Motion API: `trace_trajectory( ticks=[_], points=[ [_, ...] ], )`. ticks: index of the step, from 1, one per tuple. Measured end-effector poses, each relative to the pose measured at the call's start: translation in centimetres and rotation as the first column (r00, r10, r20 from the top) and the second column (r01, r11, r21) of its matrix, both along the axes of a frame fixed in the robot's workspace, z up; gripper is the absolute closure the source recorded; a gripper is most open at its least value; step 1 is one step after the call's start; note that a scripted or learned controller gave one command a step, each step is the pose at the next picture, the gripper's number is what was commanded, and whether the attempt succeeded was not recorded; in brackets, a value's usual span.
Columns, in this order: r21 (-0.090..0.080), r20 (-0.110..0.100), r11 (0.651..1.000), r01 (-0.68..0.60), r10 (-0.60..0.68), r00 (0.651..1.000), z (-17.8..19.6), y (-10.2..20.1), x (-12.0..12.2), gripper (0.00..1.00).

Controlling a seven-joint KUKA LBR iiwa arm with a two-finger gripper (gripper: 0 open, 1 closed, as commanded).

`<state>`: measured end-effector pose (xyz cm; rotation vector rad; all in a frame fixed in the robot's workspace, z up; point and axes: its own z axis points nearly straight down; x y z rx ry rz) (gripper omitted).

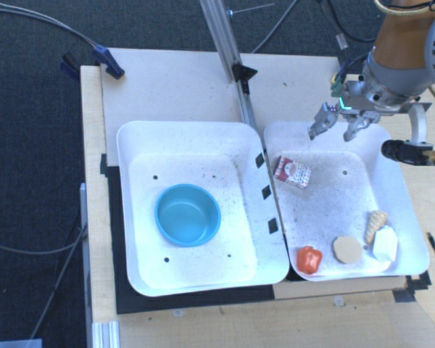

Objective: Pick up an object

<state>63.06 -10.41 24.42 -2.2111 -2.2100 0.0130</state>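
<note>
My gripper [339,128] hangs above the far rim of the right bin [326,216], its two fingers spread open with nothing between them. Below and left of it a red-and-white packet [292,172] lies in that bin's far left part. Along the near edge sit a red pepper-like toy [309,259], a round tan disc [347,249], a ridged tan piece [375,225] and a white object [385,243]. A blue bowl [188,214] sits in the left bin [196,151].
A slanted metal pole [225,38] crosses from the top down to the divide between the bins. A blue clamp [107,60] grips the bench's far left corner. Cables run over the dark floor on the left.
</note>
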Motion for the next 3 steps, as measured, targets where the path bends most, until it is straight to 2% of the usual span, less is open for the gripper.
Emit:
trace_trajectory(
  ticks=[1,3],
  points=[
    [0.0,0.009,1.0,-0.001,0.001,1.0,0.5,0.0,0.2,0.0],
    [-0.001,0.007,1.0,0.001,-0.001,1.0,-9.7,0.0,-1.2,0.0]
  ],
)
